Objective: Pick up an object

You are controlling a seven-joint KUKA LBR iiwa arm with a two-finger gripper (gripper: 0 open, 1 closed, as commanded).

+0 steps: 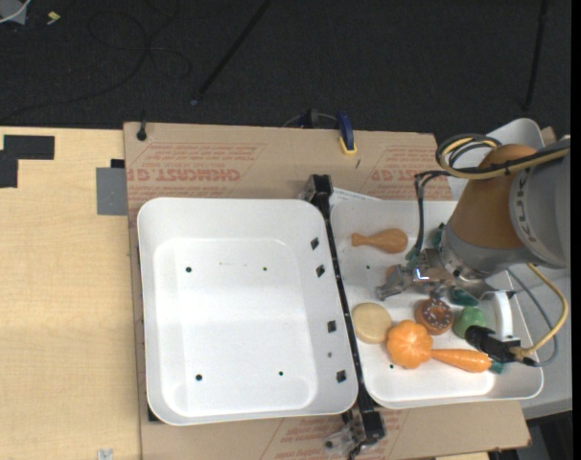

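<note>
While the gripper (pixel 403 283) hangs with open, empty fingers, the round brown toy (pixel 433 315) lies just beside it, toward the orange (pixel 409 344).

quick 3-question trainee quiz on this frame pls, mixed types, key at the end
1. True or false: the round orange fruit lies in the left bin.
2. Which thing lies nearest the divider between the bins? A) carrot B) pale round disc C) tan drumstick-shaped piece
3. Fill in: the gripper hangs over the ___ bin.

Key: 1 false; 2 B; 3 right
</note>
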